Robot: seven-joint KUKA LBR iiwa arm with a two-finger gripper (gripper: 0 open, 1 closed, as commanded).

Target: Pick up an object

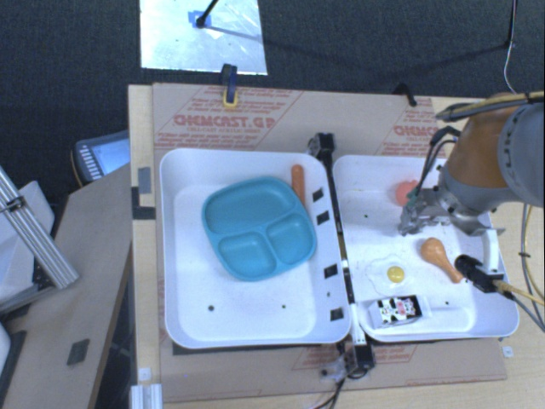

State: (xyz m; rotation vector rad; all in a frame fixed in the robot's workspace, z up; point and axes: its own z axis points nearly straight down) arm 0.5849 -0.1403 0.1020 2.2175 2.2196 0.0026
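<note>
Bins, two, white and shallow, side by side on a cardboard-covered bench, seen from above at a slant. Left bin point(183, 313): one blue divided plate point(258, 227) with three compartments, lying flat near the middle, and one orange sausage-like piece point(297, 179) just beside the plate's far edge, against the bin wall. Right bin point(494, 318): one fried-egg toy point(392, 273) flat on the floor, one tan drumstick-shaped toy point(440, 256) just right of it, one small printed card or box point(398, 310) at the near edge, one reddish round piece point(406, 191) toward the far wall, partly hidden by the arm. Four loose items right, two left. Gripper point(415, 221) hangs low over the right bin, between the reddish piece and the egg, close to the floor; nothing visible between its tips, and whether it stands apart or closed I cannot tell at this angle. No target named by the task; nearest candidates are the egg and the drumstick. Judgement: all look like light plastic play food, stiff, likely smooth and a bit slippery. Egg lies too flat for an easy pinch, edges only. Drumstick offers the better hold, across its narrow shank, where two fingers could close around it without it rolling far.
</note>
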